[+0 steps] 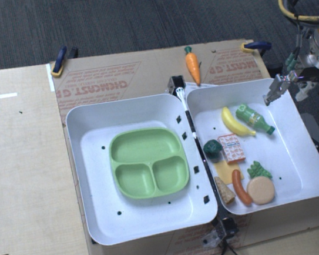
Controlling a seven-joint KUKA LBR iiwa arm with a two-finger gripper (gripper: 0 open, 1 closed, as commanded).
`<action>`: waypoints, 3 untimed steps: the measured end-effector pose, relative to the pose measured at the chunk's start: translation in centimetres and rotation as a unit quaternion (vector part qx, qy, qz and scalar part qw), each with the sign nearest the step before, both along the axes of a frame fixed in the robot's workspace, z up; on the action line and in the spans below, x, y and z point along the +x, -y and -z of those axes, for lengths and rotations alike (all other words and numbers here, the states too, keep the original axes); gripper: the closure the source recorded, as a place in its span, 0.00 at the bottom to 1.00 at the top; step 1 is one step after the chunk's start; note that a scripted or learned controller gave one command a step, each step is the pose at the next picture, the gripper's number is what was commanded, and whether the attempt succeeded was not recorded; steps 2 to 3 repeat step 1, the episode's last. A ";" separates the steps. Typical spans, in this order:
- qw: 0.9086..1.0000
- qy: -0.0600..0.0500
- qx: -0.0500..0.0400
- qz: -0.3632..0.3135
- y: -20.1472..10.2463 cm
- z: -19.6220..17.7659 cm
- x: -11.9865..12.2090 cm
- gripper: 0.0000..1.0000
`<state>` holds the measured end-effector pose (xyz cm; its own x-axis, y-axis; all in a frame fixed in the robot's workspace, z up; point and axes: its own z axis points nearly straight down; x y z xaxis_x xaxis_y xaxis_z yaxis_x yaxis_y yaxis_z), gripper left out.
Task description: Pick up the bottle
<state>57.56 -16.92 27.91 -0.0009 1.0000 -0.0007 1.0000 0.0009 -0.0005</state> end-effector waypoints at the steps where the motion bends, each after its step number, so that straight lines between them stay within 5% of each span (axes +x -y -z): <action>1: 1.000 0.000 -0.001 -0.001 0.0 -0.9 0.0 1.00; 3: 1.000 0.000 -0.001 -0.001 0.0 -0.9 0.0 1.00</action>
